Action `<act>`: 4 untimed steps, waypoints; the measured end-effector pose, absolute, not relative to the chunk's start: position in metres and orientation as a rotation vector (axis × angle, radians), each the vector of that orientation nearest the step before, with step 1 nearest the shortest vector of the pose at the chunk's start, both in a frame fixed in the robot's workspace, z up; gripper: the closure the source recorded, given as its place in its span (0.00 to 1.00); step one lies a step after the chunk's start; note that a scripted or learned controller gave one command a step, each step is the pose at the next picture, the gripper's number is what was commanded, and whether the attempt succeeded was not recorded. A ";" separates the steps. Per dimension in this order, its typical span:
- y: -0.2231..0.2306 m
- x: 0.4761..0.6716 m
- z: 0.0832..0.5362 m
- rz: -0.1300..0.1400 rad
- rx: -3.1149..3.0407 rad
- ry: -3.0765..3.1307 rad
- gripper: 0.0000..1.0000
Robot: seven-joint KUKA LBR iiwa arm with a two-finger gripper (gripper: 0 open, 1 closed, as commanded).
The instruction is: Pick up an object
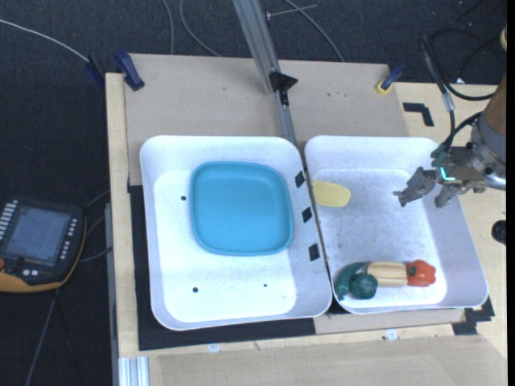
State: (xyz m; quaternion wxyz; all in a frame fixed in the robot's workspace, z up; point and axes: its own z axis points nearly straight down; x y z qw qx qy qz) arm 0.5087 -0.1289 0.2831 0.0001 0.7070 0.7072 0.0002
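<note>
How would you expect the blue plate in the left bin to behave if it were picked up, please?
The blue plate looks rigid, probably light plastic. Lying flat with a low rim, it offers little edge to pinch, so it may slip. It seems unlikely to roll.

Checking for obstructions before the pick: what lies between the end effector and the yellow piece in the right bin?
Nothing: the camera view shows bare bin floor between the end effector and the yellow piece.
</note>
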 end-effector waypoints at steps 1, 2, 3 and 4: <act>-0.129 0.509 0.283 0.001 2.221 2.222 0.00; -0.129 0.513 0.222 -0.005 2.224 2.224 0.00; -0.133 0.506 0.162 -0.005 2.225 2.224 0.00; -0.138 0.514 0.106 -0.004 2.224 2.224 0.00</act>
